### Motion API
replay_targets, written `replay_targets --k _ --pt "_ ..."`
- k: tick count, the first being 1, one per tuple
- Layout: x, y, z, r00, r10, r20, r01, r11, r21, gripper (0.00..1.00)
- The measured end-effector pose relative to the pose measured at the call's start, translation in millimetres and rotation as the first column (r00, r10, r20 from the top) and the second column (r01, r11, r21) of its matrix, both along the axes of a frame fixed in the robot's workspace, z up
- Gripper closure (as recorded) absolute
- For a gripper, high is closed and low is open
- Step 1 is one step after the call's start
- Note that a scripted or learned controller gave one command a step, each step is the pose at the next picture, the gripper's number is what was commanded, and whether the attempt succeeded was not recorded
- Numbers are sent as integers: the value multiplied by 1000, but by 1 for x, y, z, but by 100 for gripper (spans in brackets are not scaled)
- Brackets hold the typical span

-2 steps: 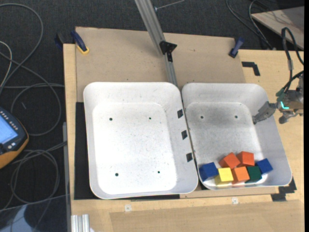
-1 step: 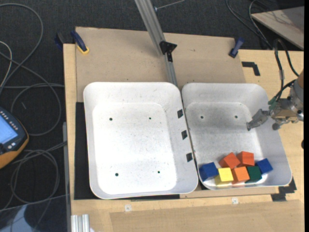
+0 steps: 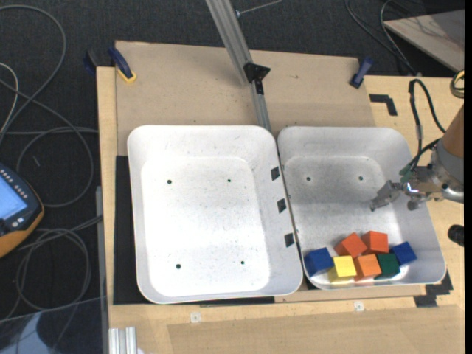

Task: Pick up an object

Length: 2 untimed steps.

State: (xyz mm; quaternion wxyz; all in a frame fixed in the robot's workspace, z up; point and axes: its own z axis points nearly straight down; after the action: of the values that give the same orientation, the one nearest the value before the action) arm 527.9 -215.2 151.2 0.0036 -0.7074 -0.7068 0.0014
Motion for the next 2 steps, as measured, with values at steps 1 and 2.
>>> replay_targets --k 1,2 --pt "-1 1 -53 1000 0 0 0 1000 1 0" --pt "1 0 -39 1000 1 9 -1 1000 -2 100"
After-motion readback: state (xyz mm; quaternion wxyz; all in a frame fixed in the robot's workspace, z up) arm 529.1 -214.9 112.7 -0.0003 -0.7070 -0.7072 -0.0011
